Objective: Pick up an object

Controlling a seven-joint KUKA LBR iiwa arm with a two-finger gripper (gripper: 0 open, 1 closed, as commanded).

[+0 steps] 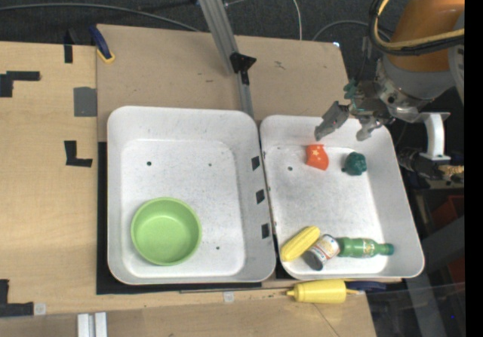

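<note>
Seen from above, a wooden tabletop [173,64] carries two shallow white bins side by side. My arm [426,19], grey with an orange band, comes in over the far corner of the right bin [404,200]. My fingers [349,126] hang spread wide apart above that bin's far edge, with nothing between them.

Taking the right bin as the landmark: a small orange-red object [317,157] lies near its far edge, just below my fingers and apart from them. A small dark green object [355,163] sits close beside it, toward the bin's outer side. Along the bin's near edge three things lie together: a yellow, banana-like piece [299,243], a small tin with a dark end [324,251] touching it, and a green bottle [364,248] lying on its side next to the tin.

Just outside the right bin's near edge, a yellow bottle [319,292] lies on the tabletop.

The left bin [181,132] touches the right bin's inner side. A light green bowl [166,231] sits upright in its near corner, well apart from the right bin.
</note>
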